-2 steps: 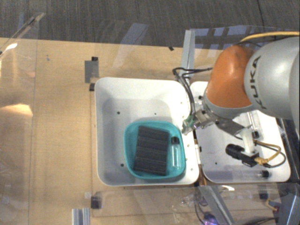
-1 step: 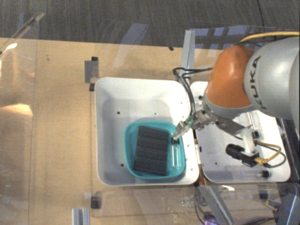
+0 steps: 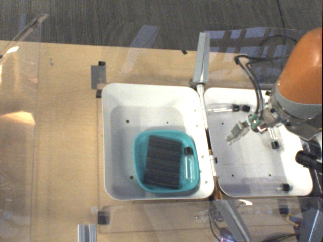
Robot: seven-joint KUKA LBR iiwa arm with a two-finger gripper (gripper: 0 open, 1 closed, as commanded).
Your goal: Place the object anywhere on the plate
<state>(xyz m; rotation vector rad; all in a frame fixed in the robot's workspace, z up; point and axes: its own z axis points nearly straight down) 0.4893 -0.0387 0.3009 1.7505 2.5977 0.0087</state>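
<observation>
You'd grip the stiff, ribbed dark block (image 3: 163,161) on the teal plate (image 3: 139,155), lower centre, across its long sides; I cannot tell the gripper's (image 3: 241,130) state.

Light is bright and even. A transparent sheet over the bench (image 3: 50,135) throws pale glare streaks far left of the gripper (image 3: 252,122), strongest as a warm patch at the left edge. Just beside the gripper the 2 white bins (image 3: 116,175) look slightly washed out, with soft shadows along their inner walls. Detail is grainy and mildly blurred overall.
</observation>
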